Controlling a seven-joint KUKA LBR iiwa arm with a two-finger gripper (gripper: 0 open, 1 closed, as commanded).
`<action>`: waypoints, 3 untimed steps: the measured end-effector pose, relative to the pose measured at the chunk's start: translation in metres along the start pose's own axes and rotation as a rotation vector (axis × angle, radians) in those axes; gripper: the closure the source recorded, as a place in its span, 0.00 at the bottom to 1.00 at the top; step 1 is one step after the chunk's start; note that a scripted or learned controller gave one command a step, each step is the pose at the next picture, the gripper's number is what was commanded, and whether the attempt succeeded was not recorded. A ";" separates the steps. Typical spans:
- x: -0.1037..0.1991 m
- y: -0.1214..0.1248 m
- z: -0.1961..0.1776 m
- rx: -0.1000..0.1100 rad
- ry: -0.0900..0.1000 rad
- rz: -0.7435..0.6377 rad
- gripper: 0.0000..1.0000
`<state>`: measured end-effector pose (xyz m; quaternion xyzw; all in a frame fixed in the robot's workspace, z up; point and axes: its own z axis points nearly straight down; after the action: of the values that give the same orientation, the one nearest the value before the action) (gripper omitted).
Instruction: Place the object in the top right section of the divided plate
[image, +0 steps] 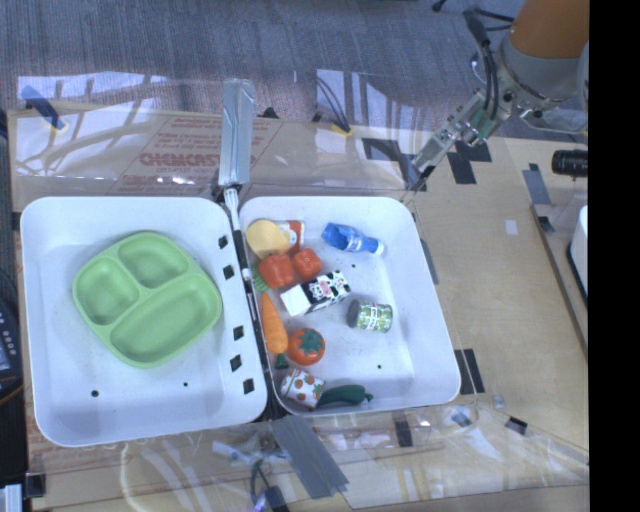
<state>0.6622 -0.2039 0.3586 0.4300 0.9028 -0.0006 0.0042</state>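
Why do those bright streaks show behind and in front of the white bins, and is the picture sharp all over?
In the camera view, the streaks are glare on clear plastic sheeting. The green divided plate is evenly lit with soft shadows in its sections. The small toys, like the blue bottle, look slightly soft. The gripper is thin and blurry.

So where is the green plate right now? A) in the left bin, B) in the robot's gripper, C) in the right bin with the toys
A: the green divided plate lies flat in the left bin, by itself, while the toy foods sit in the right bin.
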 end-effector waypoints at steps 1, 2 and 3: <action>0.000 0.002 -0.010 0.000 -0.002 -0.006 1.00; 0.022 -0.037 -0.076 0.004 0.005 0.123 1.00; 0.022 -0.037 -0.076 0.004 0.006 0.123 0.00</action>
<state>0.6187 -0.2099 0.4345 0.4846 0.8747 -0.0011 0.0008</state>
